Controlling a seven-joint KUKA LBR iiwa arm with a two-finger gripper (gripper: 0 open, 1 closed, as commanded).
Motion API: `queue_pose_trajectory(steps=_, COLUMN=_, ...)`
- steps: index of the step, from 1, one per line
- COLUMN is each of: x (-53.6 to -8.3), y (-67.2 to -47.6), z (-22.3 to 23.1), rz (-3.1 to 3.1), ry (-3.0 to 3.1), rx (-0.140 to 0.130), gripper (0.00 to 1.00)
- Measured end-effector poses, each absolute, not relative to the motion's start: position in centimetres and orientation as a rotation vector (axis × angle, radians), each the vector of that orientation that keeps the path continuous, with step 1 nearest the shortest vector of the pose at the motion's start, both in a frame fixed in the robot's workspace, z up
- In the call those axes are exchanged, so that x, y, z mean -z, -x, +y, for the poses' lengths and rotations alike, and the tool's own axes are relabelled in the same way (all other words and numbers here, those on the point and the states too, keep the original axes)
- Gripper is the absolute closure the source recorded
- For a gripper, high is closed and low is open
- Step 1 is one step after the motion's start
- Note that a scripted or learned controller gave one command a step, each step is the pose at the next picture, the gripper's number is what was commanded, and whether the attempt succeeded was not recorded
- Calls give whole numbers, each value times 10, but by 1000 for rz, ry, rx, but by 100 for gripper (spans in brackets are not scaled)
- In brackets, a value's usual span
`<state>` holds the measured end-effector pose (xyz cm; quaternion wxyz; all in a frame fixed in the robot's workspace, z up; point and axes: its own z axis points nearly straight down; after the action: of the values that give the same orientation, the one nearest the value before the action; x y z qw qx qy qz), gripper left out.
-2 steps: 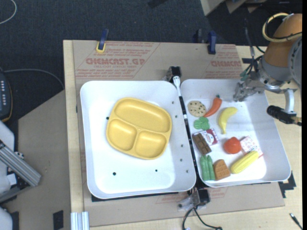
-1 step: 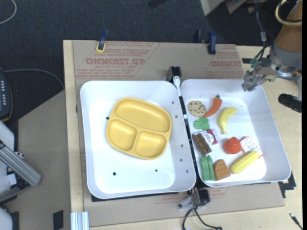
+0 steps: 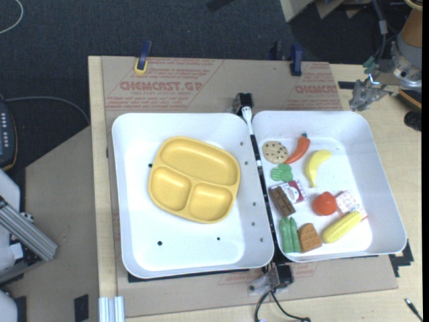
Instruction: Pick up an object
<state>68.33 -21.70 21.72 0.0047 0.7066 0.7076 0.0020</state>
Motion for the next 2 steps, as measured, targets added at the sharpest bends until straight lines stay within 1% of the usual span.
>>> queue_pose_trajectory(steps=1, x=-226, y=-684, z=-217, rz=2220, ry=-2216, rx=-3, gripper=100)
queue_pose_trajectory(steps=2, x=-223, y=-664, z=-177, rz=2227, ry=-2219, rx=0, gripper=100)
